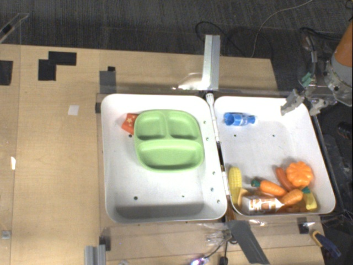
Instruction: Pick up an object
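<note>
Hovering gripper (302, 105) open over right bin (276, 142), blue bottle (239, 119) nearby

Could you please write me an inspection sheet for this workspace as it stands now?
Surface: wooden bench bearing two white bins, left bin and right bin.
Job's things: blue bottle alone in the right bin's far part; corn, carrots, orange pumpkin and a brown bottle crowded along its near edge.
Clutter: green divided plate in the left bin, a red item at its far-left corner.
Grippers: gripper above the right bin's far-right corner, holding nothing.
Cables: thin cable across the dark floor.
Surroundings: black markers on the bench.
</note>
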`<state>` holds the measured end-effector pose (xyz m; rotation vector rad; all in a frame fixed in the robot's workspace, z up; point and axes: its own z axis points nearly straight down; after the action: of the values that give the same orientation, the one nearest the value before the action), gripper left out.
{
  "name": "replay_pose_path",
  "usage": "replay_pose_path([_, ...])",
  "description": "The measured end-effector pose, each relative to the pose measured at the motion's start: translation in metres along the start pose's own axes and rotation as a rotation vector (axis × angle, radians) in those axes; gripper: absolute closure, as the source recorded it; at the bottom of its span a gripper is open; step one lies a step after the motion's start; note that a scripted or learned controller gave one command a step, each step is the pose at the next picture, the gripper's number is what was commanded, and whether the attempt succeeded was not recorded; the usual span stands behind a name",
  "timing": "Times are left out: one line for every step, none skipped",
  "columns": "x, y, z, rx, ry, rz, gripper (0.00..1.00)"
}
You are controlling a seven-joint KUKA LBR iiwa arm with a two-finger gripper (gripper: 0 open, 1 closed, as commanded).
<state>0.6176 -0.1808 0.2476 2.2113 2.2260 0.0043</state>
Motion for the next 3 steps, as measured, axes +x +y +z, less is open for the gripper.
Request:
replay_pose_path([0.030,-0.013,-0.035,-0.001,0.001,-0.021,0.00])
replay_pose_path([0.061,0.011,0.093,0.002,0.001,0.064,0.00])
replay_pose_path([0.092,0.053,0.153,-0.013,-0.002,-0.007,0.00])
